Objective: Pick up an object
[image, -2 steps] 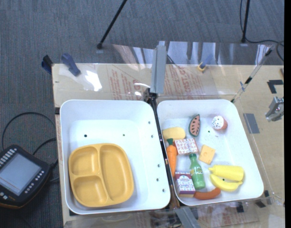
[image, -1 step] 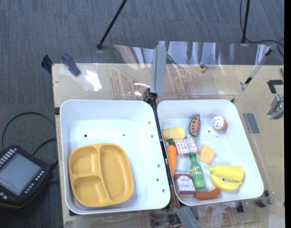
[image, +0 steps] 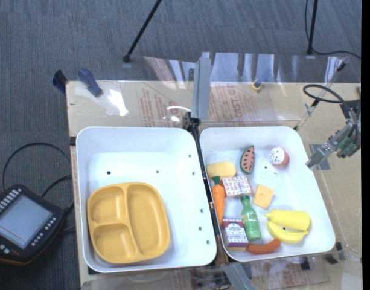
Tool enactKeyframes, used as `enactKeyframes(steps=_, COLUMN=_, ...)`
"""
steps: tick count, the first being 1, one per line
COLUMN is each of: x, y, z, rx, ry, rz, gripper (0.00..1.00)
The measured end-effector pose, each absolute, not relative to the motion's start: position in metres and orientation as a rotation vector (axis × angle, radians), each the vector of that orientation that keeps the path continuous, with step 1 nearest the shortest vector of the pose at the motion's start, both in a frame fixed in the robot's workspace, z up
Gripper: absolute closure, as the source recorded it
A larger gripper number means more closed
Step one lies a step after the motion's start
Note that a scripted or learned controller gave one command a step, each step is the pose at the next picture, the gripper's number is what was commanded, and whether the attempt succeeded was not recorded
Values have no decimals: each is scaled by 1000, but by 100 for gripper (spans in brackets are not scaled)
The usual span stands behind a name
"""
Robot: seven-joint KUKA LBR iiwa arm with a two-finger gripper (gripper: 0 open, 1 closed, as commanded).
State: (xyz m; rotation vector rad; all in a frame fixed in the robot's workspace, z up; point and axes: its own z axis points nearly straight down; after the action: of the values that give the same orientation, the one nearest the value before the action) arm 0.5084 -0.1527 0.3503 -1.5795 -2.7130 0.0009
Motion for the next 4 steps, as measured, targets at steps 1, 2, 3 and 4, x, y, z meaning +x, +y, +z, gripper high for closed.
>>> enactKeyframes(steps=1, x=483, y=-210, z=440, rx=-1470, ry=-2786, rz=-1, gripper=100)
enactKeyframes(steps=2, x=477, y=-212, z=365, rx=-685, ry=-3064, rz=-2, gripper=100)
enactKeyframes(steps=3, x=507, y=-213, z=350, rx=-1118, ry=-2937, rz=0, gripper=100)
enactKeyframes(steps=4, x=488, y=-214, z=356, rx=-1550, ry=-2732, rz=0, gripper=100)
